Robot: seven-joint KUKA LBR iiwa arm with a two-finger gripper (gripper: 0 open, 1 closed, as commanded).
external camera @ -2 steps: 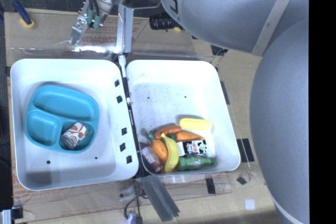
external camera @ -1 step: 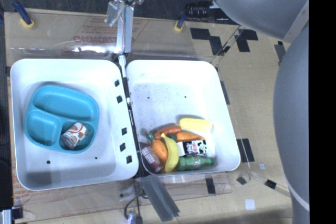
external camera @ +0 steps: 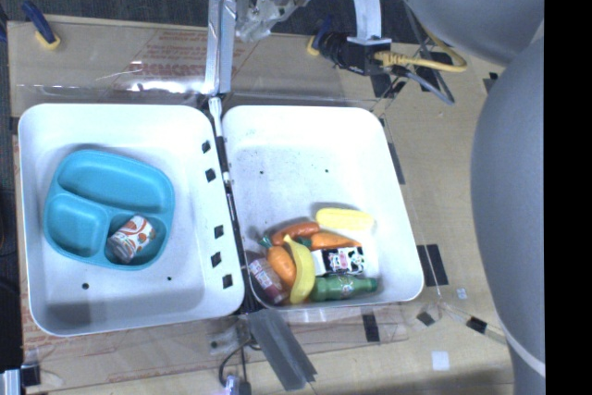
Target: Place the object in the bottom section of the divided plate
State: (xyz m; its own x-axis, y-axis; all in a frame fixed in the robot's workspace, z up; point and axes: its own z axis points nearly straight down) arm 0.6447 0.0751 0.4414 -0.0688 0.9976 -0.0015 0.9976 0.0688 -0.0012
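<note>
Nearest us, R bin (external camera: 393, 199): a heap of toy food is jammed into the near corner. Yellow banana (external camera: 299, 275) curls across the middle, w/ a green bottle (external camera: 346, 288) lying flat just beside it along the near wall. Small black-and-white carton (external camera: 345, 262) sits right behind the bottle, orange carrot (external camera: 294, 231) and a pale yellow piece (external camera: 345, 219) at the back of the heap, all touching. Dark red item (external camera: 263, 280) on the heap's left edge, too blurred to name.

Over to the L bin (external camera: 37, 291): blue divided plate (external camera: 111, 185) sits left of centre. And there's the object, a small can (external camera: 130, 239) w/ red-and-white label, lying tilted in the plate's near-right compartment, inside its rim.

Further back, bare bin floor on both sides. Far end now: gripper (external camera: 257, 14) hangs high over the bench beyond the bins, approx in line w/ the wall between them, well apart from the can. Open or closed? Can't tell from this angle.
</note>
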